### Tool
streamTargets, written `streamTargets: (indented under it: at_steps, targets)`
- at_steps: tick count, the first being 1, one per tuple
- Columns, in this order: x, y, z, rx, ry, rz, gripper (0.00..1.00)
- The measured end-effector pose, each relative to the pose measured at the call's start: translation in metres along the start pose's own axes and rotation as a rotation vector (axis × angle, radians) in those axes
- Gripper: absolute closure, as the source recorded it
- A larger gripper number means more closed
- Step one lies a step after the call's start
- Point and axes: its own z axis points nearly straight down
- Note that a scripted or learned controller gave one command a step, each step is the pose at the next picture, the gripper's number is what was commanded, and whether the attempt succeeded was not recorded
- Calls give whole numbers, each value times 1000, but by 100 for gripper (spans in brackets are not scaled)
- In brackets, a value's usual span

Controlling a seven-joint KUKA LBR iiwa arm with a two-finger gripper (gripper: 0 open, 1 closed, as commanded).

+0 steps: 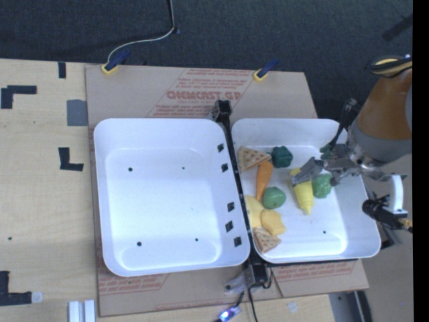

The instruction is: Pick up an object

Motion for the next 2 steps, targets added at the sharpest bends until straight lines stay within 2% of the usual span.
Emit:
streamTargets:
  at_steps: [1, 2]
  targets:
    - [-66, 69, 115, -3, -3, 0, 0]
    - [-64, 69, 98, -5, -3, -1, 100]
